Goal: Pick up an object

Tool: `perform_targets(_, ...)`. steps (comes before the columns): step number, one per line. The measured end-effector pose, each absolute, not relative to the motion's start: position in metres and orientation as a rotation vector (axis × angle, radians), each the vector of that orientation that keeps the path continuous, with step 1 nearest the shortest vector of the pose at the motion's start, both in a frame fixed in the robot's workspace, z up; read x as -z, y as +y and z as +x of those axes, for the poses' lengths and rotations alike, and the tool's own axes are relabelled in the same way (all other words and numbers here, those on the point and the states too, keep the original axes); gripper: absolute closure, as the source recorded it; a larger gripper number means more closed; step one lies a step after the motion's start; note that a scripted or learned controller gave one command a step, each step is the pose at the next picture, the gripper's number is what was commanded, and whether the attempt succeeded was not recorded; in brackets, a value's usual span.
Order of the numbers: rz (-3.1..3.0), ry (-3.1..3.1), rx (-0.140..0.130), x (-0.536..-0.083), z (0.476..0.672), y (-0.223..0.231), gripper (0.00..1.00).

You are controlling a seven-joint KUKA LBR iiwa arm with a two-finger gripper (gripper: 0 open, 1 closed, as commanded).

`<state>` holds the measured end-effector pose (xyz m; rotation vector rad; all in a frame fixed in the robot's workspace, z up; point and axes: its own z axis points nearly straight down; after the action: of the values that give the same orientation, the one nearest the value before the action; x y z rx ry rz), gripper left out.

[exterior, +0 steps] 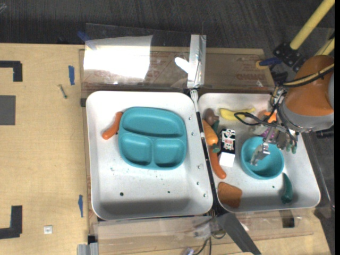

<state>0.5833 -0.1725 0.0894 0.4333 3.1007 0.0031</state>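
Note:
My gripper (262,154) hangs over the teal bowl (264,166) in the right bin (305,187), reaching down into the bowl's hollow. I see nothing held in it. The grey arm with its orange band (313,92) comes in from the right above the bin. Left of the bowl lie a small black and white box (228,140), a white block (227,159) and an orange carrot-like piece (212,136). A yellow banana (235,113) rests at the bin's far side.
A brown-orange lump (230,193) sits at the right bin's near left corner, and a dark green piece (287,189) lies near its right wall. The left bin (143,195) holds a teal divided plate (153,137) and an orange sausage shape (111,126).

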Motion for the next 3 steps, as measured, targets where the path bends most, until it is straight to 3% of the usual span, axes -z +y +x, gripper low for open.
perform_targets(1,0.427,3.090,0.002,-0.104,0.588,-0.173,1.00)
perform_targets(2,0.458,3.095,0.002,-0.277,0.639,-0.204,1.00)
perform_targets(3,0.406,3.118,-0.003,-0.224,0.620,-0.143,1.00)
